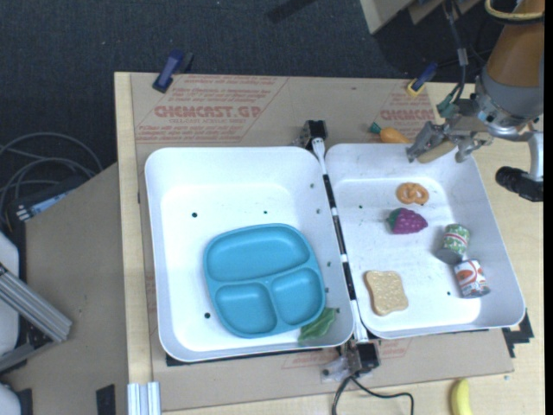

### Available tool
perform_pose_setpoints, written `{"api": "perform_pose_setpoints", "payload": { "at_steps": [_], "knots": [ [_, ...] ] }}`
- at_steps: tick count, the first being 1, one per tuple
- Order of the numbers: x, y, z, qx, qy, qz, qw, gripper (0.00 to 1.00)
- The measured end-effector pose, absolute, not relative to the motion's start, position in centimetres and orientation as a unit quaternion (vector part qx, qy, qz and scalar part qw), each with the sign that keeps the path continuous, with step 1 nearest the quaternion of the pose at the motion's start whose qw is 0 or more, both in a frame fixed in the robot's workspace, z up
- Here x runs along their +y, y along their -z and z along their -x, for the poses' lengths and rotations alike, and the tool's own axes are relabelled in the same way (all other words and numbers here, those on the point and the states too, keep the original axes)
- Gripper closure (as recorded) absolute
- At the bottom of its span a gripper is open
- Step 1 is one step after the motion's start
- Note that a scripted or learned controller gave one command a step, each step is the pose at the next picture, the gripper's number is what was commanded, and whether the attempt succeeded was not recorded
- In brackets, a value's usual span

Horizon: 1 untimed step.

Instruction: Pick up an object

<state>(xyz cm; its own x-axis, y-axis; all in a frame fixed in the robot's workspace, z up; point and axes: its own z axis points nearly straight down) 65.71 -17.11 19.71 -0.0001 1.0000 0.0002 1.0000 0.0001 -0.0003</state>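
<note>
Overhead, the gripper hovered with fingers apart, gripping nothing, over the right bin rim, at one o'clock from the pretzel.

The table carries a printed cardboard sheet. On the sheet sit two white bins, left bin and right bin, touching side by side.

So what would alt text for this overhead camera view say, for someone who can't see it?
A robot gripper hangs open over the back edge of the right bin, which holds a pretzel, grapes, toast and two cans. The left bin holds a blue tray and a green leaf.
</note>
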Motion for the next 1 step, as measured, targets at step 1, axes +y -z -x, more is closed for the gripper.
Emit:
{"api": "perform_pose_setpoints", "payload": {
  "at_steps": [1],
  "knots": [
    [-14.94, -8.39, -60.17, -0.707, -0.0003, 0.707, 0.001, 0.0]
  ]
}}
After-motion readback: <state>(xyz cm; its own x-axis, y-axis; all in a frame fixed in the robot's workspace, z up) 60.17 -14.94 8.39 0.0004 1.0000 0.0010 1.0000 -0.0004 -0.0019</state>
